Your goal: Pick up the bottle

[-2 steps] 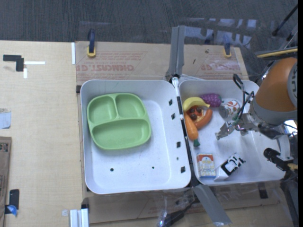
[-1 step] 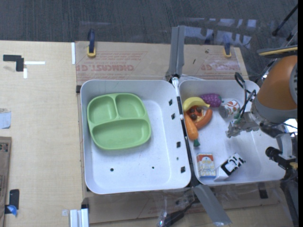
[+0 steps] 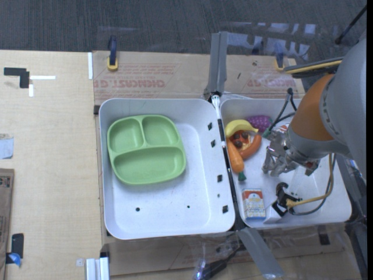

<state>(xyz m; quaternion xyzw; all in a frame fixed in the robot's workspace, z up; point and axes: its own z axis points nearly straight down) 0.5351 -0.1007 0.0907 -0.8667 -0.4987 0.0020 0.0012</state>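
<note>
The arm reaches into the right bin (image 3: 335, 212), and the gripper (image 3: 278, 163) hangs low over the bin floor, near the middle. The step in hand looks like the approach for the grasp, with nothing lifted yet. Whether the gripper is open or closed, I cannot tell from this angle.

The bottle (image 3: 284, 127) is hard to find. A pale thing with a red mark lies at the back of the right bin, just beside the wrist and partly hidden by the arm; this is perhaps the bottle, but I am not sure. If so, the gripper stands a little in front of it. The next move then calls for a short shift toward the back wall and a clean closing around the body.

In the same bin lie a banana (image 3: 238, 125), purple grapes (image 3: 260, 122), a carrot (image 3: 236, 157) and a small carton (image 3: 253, 204). The left bin (image 3: 169, 214) holds a green divided plate (image 3: 145, 149).
</note>
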